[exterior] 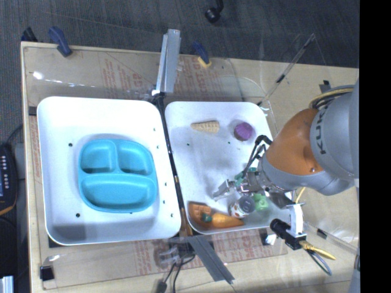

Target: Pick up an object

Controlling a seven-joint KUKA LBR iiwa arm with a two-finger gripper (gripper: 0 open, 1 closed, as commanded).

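My gripper (237,189) reaches down into the right bin (183,163), near its front edge. Just below it lie a small round grey and orange item (240,208) and a green piece (262,202). An orange carrot (215,218) rests along the front wall, to the left of those. Toward the back of the bin sit a tan bread-shaped piece (204,126) and a purple object (244,130). Nothing is visibly lifted off the floor of the bin.
The left bin (55,163) holds a blue divided plate (117,174). A metal bar (167,60) stands at the back between the bins. The arm's orange band (293,148) hangs over the right bin's right wall.
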